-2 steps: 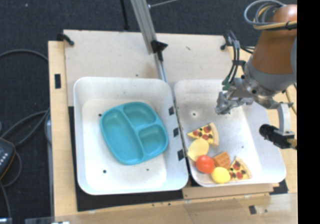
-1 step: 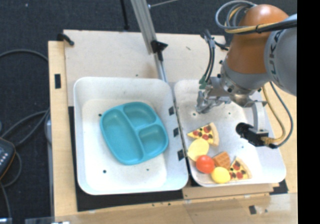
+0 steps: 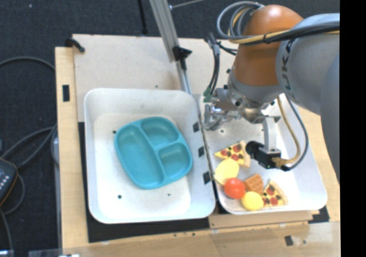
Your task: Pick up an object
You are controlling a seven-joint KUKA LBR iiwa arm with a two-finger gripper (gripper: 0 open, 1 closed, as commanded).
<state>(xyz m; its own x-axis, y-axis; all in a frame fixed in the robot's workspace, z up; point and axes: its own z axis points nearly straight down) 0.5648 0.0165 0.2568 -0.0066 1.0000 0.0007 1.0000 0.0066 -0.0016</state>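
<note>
Toy food lies at the near end of the right bin (image 3: 311, 190): a pizza slice (image 3: 233, 152), a pale yellow round piece (image 3: 226, 170), a red ball-shaped piece (image 3: 234, 188), a small yellow piece (image 3: 252, 201), an orange waffle-like piece (image 3: 254, 182) and a second pizza slice (image 3: 274, 194). My gripper (image 3: 215, 116) hangs over the bin's far left part, close to the wall between the bins and a little beyond the first pizza slice. The orange wrist band and grey arm cover the far part of the bin. I see nothing held.
The left bin (image 3: 103, 193) holds a teal divided plate (image 3: 153, 151). A slanted metal post (image 3: 163, 15) rises behind the bins. A black cable fitting (image 3: 264, 155) hangs off the arm over the right bin. Bench edge runs along the front.
</note>
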